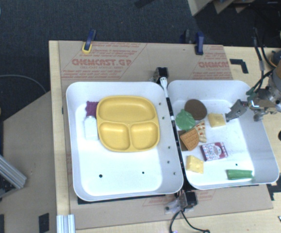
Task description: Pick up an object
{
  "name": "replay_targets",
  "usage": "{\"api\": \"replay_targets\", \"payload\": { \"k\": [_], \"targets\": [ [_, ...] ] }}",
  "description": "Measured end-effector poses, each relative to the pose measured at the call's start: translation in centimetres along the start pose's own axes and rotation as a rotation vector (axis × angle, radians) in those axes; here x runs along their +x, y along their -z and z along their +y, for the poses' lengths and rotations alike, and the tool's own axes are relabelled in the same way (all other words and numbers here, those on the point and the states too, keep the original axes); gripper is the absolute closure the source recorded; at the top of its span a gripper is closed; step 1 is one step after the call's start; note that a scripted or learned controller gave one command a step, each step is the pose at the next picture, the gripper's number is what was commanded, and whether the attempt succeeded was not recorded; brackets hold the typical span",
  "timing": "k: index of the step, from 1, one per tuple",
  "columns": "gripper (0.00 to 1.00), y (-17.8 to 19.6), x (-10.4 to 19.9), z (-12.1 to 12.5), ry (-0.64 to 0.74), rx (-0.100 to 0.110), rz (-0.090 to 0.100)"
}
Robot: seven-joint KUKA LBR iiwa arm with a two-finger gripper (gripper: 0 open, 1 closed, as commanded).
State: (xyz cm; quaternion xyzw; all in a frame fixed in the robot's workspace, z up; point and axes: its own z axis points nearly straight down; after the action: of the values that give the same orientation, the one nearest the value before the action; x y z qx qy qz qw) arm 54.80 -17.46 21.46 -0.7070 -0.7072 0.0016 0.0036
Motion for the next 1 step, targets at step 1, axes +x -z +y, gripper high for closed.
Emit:
{"api": "replay_targets", "payload": {
  "k": [1],
  "targets": [
    [0.00,-6.25,-0.50,0.00,-0.001,0.001,0.000]
  ]
}}
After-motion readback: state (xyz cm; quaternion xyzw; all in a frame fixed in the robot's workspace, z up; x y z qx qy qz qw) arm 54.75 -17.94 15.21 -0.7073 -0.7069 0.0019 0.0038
